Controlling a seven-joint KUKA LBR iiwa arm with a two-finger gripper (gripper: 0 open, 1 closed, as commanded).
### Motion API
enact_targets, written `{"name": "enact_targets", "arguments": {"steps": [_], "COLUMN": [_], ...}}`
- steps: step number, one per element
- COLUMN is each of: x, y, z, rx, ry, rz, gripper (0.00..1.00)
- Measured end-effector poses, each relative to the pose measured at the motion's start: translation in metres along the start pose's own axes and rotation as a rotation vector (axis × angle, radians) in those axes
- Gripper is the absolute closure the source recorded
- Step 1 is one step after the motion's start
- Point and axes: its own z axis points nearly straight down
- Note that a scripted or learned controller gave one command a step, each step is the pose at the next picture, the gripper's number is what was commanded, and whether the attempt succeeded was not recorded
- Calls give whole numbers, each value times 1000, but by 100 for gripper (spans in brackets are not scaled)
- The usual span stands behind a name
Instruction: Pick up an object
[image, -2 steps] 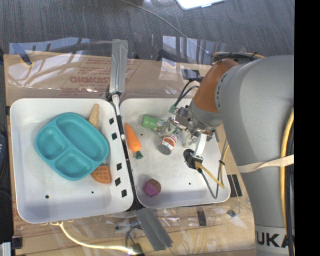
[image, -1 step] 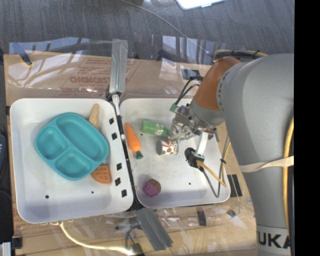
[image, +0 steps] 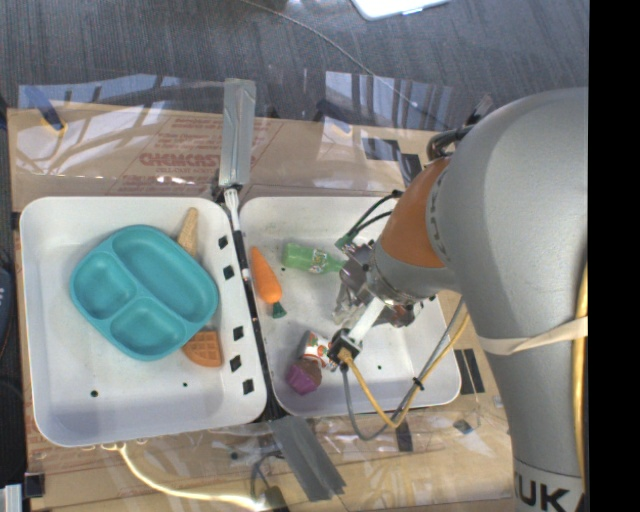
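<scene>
The right bin (image: 430, 385) holds an orange carrot (image: 265, 278) near its left wall and a green bottle (image: 312, 259) lying toward the back. A purple object (image: 304, 376) sits near the front, with a small red and white piece (image: 316, 349) touching its top. My gripper (image: 347, 292) hangs low over the middle of this bin, just right of the carrot, below the bottle and above the purple object. The wrist and its cables hide the gripper's tip. Nothing shows held in it.
The left bin (image: 60, 400) carries a teal divided plate (image: 145, 290), a tan cone (image: 188, 229) at its back edge and a waffle piece (image: 204, 349) at its front. A taped divider (image: 240, 300) separates the bins. A yellow cable (image: 375, 400) loops over the right bin's front.
</scene>
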Motion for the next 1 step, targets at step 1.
{"name": "enact_targets", "arguments": {"steps": [1], "x": [13], "y": [12], "z": [-100], "rx": [-5], "ry": [4], "rz": [480], "gripper": [100]}}
